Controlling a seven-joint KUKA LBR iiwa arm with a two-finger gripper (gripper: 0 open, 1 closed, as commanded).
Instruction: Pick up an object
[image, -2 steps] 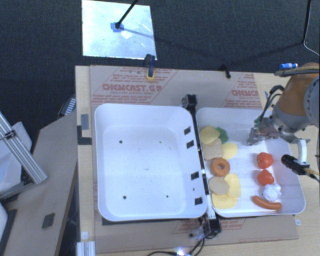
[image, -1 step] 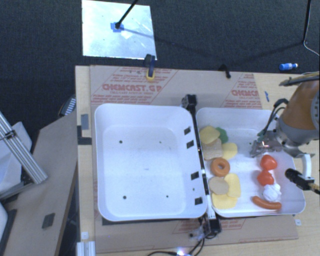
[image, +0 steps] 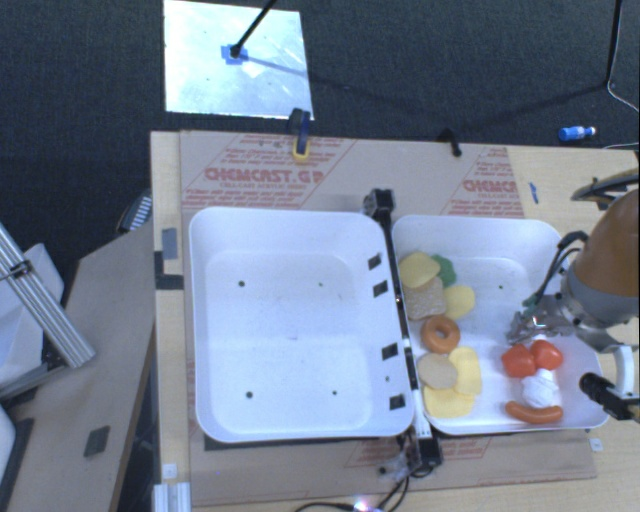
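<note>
On a wooden bench (image: 330, 160) over dark carpet (image: 80, 100), the gripper (image: 527, 325) hangs in the right bin (image: 500, 235), its finger state unclear, with a red tomato (image: 530, 358) just beside the fingertips, untouched.

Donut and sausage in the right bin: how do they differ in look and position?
The donut is a brown ring with a hole; the sausage is a long orange-red piece with no hole. The donut lies by the bin's left wall among yellow and tan food pieces; the sausage lies along the near rim of the right bin, just under a white piece. The sausage is nearer the gripper. Both lie flat on the bin floor.
</note>
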